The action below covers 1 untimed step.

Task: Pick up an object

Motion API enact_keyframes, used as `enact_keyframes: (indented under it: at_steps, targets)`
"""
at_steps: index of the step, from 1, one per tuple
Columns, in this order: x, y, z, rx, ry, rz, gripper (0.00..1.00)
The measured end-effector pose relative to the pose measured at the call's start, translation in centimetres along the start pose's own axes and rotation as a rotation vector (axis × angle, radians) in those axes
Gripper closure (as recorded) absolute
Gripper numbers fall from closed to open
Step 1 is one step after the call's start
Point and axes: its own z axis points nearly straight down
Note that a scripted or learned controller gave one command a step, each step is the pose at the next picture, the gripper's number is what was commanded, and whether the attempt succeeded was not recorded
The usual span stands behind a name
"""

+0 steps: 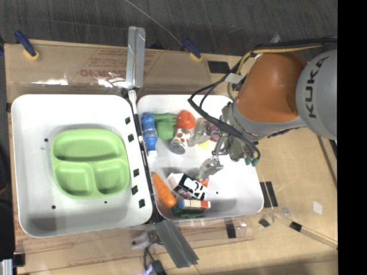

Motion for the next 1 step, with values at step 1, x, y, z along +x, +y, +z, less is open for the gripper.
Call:
enact_keyframes:
  at_steps: [1]
  targets:
    - [-2.94,2.85,8.99,-0.004,-0.002,-0.107,0.0]
